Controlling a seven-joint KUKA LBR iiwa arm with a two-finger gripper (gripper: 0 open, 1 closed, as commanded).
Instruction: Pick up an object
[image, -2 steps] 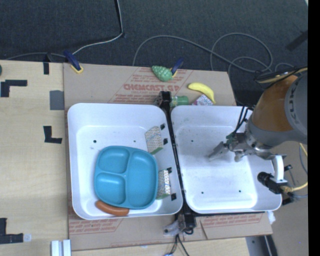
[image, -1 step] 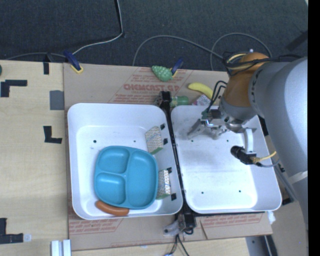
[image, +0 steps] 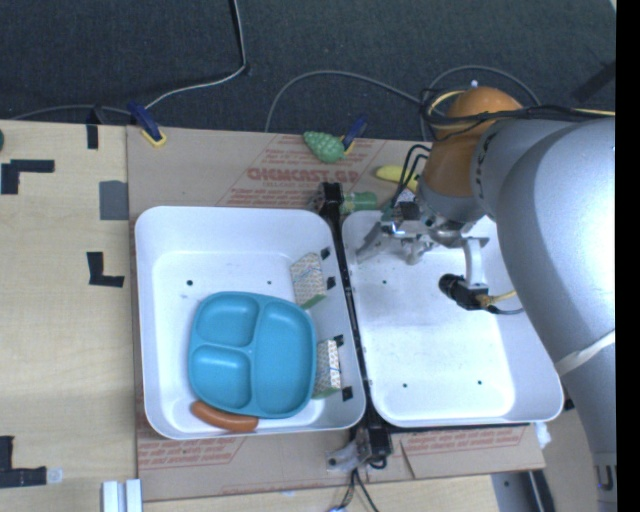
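Observation:
In the left bin (image: 165, 300) lies a blue divided plate (image: 252, 352). An orange sausage-shaped toy (image: 225, 417) rests against the plate's front edge. Two small patterned blocks sit by the bin's right wall, one at the back (image: 308, 272) and one at the front (image: 328, 365), each with a bit of green beside it. My gripper (image: 398, 238) hangs low over the back left corner of the right bin (image: 440, 370), close to the divider between the bins. The grey arm and its orange band (image: 470, 115) cover the gripper from above. I see nothing held in it.
A green lumpy object (image: 324, 146) and a yellow item (image: 392, 173) lie on the cardboard behind the bins. Blue clamps (image: 150, 126) hold the cardboard's back edge. Black cables (image: 470, 292) dangle from the wrist over the right bin. The arm's bulk fills the right side.

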